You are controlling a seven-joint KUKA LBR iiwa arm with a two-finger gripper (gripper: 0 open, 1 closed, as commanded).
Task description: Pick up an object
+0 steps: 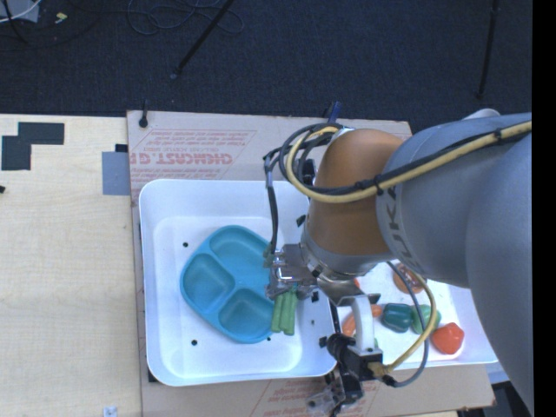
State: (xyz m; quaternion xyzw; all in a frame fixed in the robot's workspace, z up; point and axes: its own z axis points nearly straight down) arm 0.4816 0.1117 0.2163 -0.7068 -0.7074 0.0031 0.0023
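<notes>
My pincer (284, 295) low over left bin (165, 233), at right edge of blue sectioned tray (221, 276). Green ridged piece (283, 314) right at pincer tip, upright along tray's right rim; clamped between pincer sides or merely touching, cannot tell. Tray lies flat in middle of left bin. My wrist, orange band above, covers divide between bins. Right bin (465, 354): dark green item (397, 317), orange-red item (447, 339) beside it, both well apart from pincer. Bins on pale wooden worktop (61, 259).
</notes>
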